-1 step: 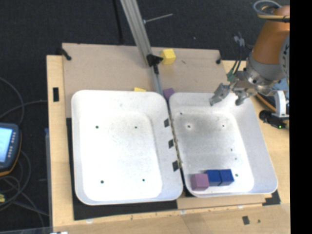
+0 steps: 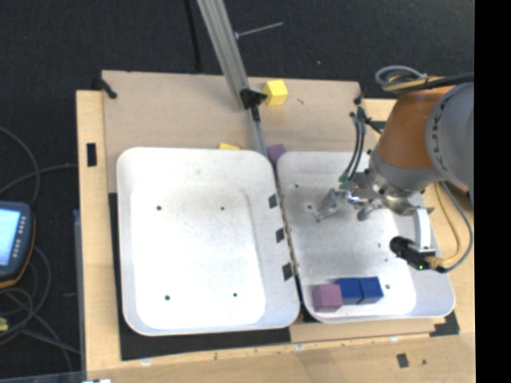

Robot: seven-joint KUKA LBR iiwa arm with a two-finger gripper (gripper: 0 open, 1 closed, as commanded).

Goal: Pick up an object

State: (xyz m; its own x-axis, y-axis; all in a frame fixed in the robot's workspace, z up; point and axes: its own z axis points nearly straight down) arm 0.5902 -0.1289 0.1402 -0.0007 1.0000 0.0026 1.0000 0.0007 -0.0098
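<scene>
Two shallow white bins sit side by side on the bench: the left bin (image 2: 196,238) and the right bin (image 2: 351,246). Three blocks lie in the right bin along its near edge: two blue blocks (image 2: 358,290) touching each other, and one purple block (image 2: 326,297) just beside them, close to the near-left corner. The gripper (image 2: 329,207) hangs over the middle of the right bin, well apart from the blocks; its fingers look spread, with nothing between them. One yellow block (image 2: 276,92) rests on the bench beyond the bins.
</scene>
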